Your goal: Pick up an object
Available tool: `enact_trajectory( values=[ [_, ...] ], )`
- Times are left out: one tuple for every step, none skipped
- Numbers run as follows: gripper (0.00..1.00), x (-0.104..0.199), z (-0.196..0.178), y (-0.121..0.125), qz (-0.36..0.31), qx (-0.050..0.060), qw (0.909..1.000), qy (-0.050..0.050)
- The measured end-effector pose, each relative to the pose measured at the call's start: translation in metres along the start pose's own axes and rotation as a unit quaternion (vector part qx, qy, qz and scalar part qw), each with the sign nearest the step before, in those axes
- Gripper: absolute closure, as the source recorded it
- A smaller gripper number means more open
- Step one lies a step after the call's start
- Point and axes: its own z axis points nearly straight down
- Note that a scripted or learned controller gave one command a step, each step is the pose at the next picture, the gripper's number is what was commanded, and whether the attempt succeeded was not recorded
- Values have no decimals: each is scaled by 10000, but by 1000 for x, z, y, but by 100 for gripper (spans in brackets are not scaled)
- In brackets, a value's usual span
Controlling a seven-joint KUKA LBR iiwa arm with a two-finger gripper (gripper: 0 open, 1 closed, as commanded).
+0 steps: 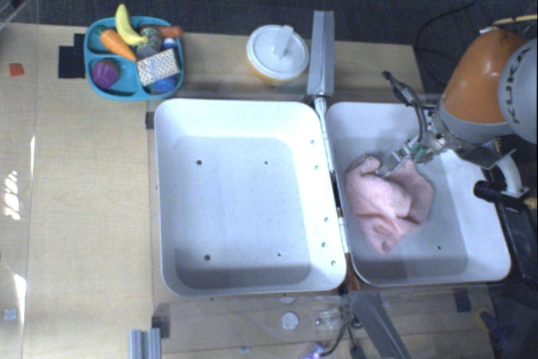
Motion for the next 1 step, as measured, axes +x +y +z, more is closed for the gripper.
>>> enact_trajectory(
  values=[
    [0, 24, 12, 4, -226, 43, 9997, 11]
  ],
)
